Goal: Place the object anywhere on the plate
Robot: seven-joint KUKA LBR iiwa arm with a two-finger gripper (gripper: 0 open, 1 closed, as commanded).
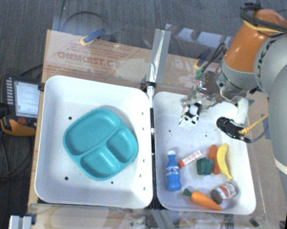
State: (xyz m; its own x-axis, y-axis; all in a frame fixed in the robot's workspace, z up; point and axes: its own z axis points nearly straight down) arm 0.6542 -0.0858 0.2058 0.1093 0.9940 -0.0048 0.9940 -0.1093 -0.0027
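Note:
A teal plate with three compartments lies in the left bin. My gripper hangs over the far left part of the right bin. A small black-and-white toy is right at its tip, just under it. Whether the toy is held or rests on the bin floor cannot be made out. The plate is well to the left of the gripper, past the wall between the bins.
The near half of the right bin holds a blue bottle, a red-and-white tube, a green block, a banana, a carrot and a small can. A black fitting on the arm juts out right of the gripper.

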